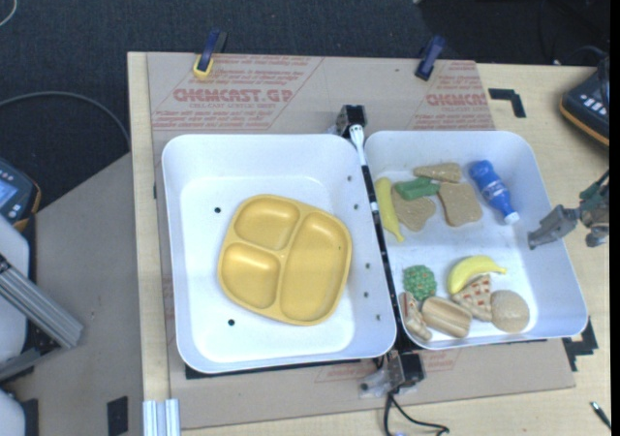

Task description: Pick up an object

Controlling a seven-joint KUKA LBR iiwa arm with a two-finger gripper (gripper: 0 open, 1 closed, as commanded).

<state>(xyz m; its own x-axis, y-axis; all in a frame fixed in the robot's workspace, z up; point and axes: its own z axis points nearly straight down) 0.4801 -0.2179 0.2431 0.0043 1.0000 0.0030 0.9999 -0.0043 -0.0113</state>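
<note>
The right bin (542,168) holds several toy foods. Among them are a blue bottle (492,190), a yellow banana (387,208), a green piece (417,189), two bread slices (460,203), a broccoli floret (419,281), a yellow wedge (475,271), a pizza slice (476,299), a hot dog (446,316) and a round bun (511,310). My gripper (572,231) hangs over the right rim of this bin, to the right of the bottle and above the bun. It is open with nothing between its fingers.
The left bin (189,231) holds a yellow plate with three compartments (286,258). A black divider strip (368,202) runs between the bins. Clamps (206,53) sit at the board's far edge, and a dark device (591,105) lies at the far right.
</note>
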